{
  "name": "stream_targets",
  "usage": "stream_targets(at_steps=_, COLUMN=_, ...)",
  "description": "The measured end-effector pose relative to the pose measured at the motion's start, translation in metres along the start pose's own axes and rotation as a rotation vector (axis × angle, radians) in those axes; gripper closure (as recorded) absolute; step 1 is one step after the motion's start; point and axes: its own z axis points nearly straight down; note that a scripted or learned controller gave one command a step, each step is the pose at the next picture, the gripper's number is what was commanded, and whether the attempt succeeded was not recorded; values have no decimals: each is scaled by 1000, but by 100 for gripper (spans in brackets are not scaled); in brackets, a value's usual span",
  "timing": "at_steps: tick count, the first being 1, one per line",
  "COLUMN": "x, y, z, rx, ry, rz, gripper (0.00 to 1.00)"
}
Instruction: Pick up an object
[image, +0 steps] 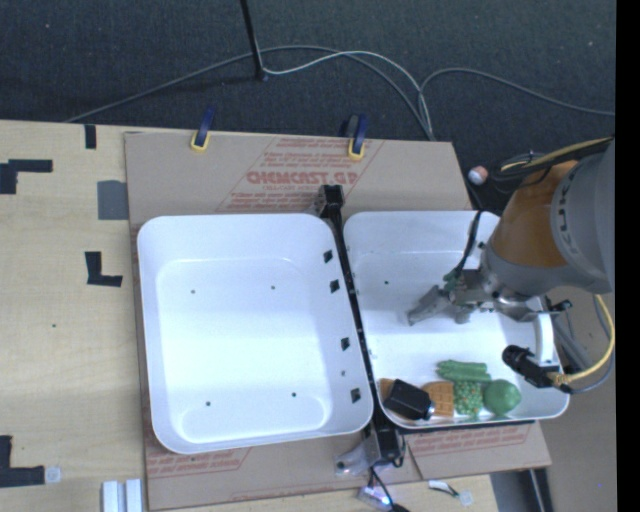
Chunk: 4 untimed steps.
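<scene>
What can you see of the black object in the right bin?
The black object is a small, dark, blocky piece with rounded corners, matte, lying tilted at the right bin's near edge, close to the divider. An orange item touches its right side, and green pieces lie further right. The gripper is apart from it, above in the view.

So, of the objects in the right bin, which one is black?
The black boxy object at the left end of the row; its neighbours are orange and green, further right.
</scene>
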Motion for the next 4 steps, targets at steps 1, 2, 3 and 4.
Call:
stream_targets(at_steps=1, x=33, y=27, z=3, rx=-1, ry=0, rz=-3, gripper=0)
stream_targets(at_steps=2, x=32, y=26, z=-8, rx=-1, ry=0, rz=0, gripper=100)
stream_targets(at_steps=3, x=32, y=26, z=-7, rx=0, ry=0, rz=0, gripper=0)
stream_targets(at_steps=4, x=75, y=40, z=3, rx=1, ry=1, rz=-3, gripper=0)
